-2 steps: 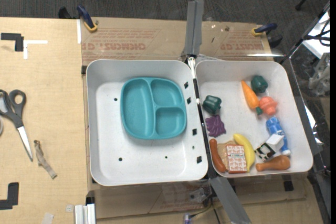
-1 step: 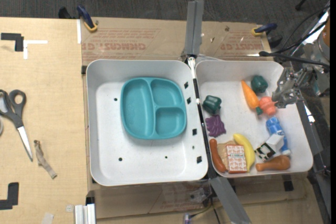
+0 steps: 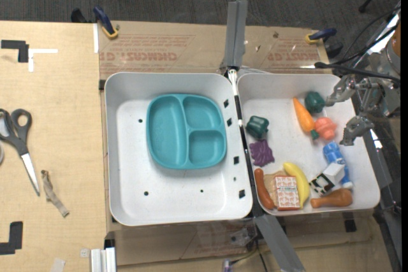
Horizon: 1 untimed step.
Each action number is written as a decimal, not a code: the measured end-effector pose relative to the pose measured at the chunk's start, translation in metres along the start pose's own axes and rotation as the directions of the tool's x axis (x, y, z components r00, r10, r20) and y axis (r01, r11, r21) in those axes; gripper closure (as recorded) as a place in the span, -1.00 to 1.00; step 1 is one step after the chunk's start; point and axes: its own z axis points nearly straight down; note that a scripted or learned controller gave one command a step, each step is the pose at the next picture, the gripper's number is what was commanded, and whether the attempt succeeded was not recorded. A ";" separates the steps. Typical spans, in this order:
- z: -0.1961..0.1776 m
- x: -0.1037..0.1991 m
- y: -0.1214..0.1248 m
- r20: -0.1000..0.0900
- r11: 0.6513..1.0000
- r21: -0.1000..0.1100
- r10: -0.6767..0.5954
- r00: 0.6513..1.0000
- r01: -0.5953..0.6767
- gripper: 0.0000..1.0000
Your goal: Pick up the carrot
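The carrot (image 3: 303, 115) is orange with a dark green top (image 3: 313, 100). It lies tilted in the upper part of the right bin (image 3: 280, 89), its green end toward the back right. My gripper (image 3: 345, 111) hangs over the bin's right side, just right of the carrot and apart from it. Its two metal fingers (image 3: 336, 93) stand spread and open, with nothing between them. A salmon-coloured toy fruit (image 3: 325, 128) lies between the carrot and the nearer finger.
The right bin also holds a teal cup (image 3: 257, 127), purple grapes (image 3: 261, 152), a sausage (image 3: 261, 188), a small box (image 3: 286, 192), a banana (image 3: 297, 181), a blue bottle (image 3: 333, 153) and an orange-brown piece (image 3: 331, 200). A teal divided plate (image 3: 187, 130) sits in the left bin (image 3: 127, 188). Scissors (image 3: 22, 143) lie far left.
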 end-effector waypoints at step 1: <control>0.092 -0.047 -0.023 0.001 0.971 0.000 -0.238 0.971 0.238 -1.00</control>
